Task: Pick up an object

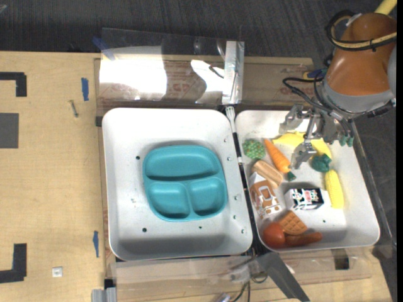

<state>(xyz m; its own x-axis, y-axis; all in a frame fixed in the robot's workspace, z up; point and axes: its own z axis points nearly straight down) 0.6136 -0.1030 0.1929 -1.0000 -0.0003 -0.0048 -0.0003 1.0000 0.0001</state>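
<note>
Overhead slanted view of a bench bearing two shallow white bins side by side. The left bin (pixel 119 168) contains a teal divided plate (pixel 184 181) with three compartments, lying flat near the bin's centre. The right bin (pixel 365 222) holds a cluster of toy food items. A green broccoli piece (pixel 253 148) lies at the left, close to the dividing wall, with an orange carrot (pixel 277 155) just to its right, tilted diagonally. A tan bread roll (pixel 267 170) lies nearer than the carrot, and a brown-and-white packet (pixel 266 197) sits nearer still. A small black-and-white milk carton (pixel 306 197) lies right of the packet. A yellow corn cob (pixel 334 189) lies lengthwise toward the right wall. A waffle-patterned piece (pixel 293 222) and a red-brown item (pixel 275 234) occupy the near end. A yellow banana-like piece (pixel 296 141) lies at the far end, partly under the arm, and a dark green item (pixel 321 163) sits beside it.

The arm's orange band (pixel 359 61) appears at upper right. The gripper (pixel 306 148) hangs low over the far part of the right bin, between the carrot and the dark green item; whether it is spread or pressed together cannot be told, and no object is visibly between them.
</note>
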